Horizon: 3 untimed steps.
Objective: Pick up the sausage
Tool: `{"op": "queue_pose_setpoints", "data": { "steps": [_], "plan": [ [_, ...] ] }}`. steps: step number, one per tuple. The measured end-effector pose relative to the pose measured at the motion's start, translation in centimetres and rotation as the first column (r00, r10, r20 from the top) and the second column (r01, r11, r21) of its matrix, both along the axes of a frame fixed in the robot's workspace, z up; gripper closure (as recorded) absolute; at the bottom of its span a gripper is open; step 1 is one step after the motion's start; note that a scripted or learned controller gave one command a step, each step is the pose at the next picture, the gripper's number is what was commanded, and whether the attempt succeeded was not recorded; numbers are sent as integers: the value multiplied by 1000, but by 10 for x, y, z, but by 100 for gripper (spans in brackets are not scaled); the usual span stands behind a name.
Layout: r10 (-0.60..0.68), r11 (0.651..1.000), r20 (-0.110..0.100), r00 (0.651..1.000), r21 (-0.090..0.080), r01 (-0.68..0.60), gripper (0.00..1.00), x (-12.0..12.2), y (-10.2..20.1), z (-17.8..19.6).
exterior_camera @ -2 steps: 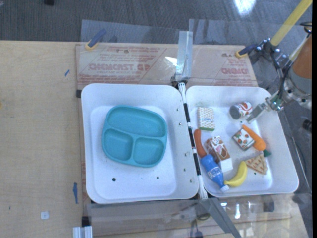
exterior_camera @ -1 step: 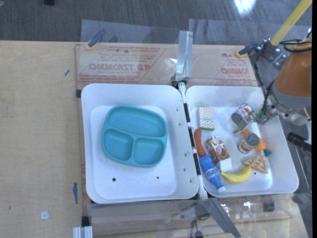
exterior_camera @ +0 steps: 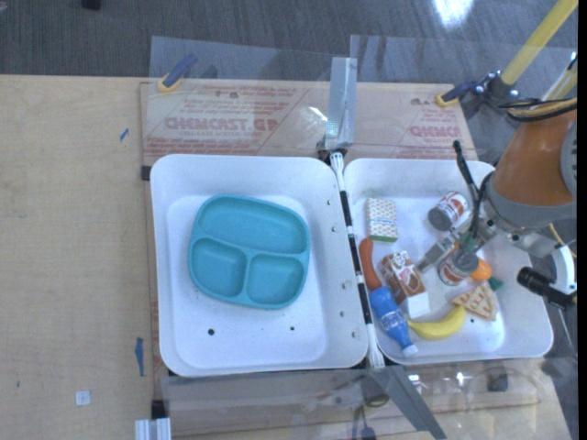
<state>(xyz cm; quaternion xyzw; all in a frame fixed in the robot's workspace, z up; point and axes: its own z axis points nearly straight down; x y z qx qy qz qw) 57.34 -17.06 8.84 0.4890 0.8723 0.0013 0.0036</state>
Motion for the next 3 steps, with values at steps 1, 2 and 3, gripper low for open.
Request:
{"op": "queue_pose_setpoints", "data": {
  "steps": [1, 2, 3],
  "plan": [
    [-2, 1000, 7, 1000, 0, 2, 100, 2, 0, 12],
    [-2, 1000, 6, 1000, 0, 2, 0, 2, 0, 12],
    [-62, 998, -3, 998, -1, 62, 0, 57, -30, 53]
  ]
}}
